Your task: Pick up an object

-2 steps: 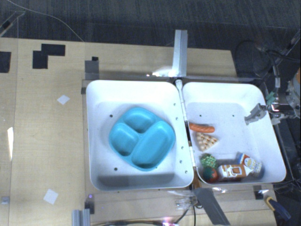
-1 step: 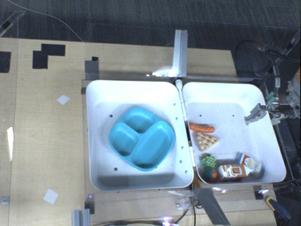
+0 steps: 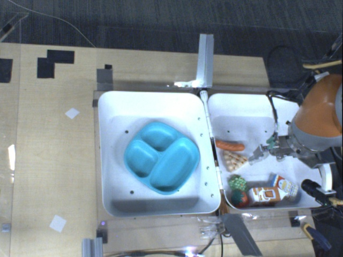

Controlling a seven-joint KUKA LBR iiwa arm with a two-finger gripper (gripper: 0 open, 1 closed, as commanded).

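While its grip cannot be told, the hand (image 3: pixel 261 152) hovers just beside the waffle (image 3: pixel 235 160).

Two white bins on the bench: left bin (image 3: pixel 107 143), right bin (image 3: pixel 241 108). Left bin has one blue divided plate (image 3: pixel 161 157), three compartments. Right bin has five small items: one orange carrot-like piece (image 3: pixel 230 145), one waffle-patterned wedge (image 3: pixel 235 160), one green broccoli-like piece (image 3: pixel 237 183), one red round piece (image 3: pixel 239 197) touching it, one carton (image 3: pixel 273 193) lying on its side. One arm, one claw (image 3: pixel 261 151).
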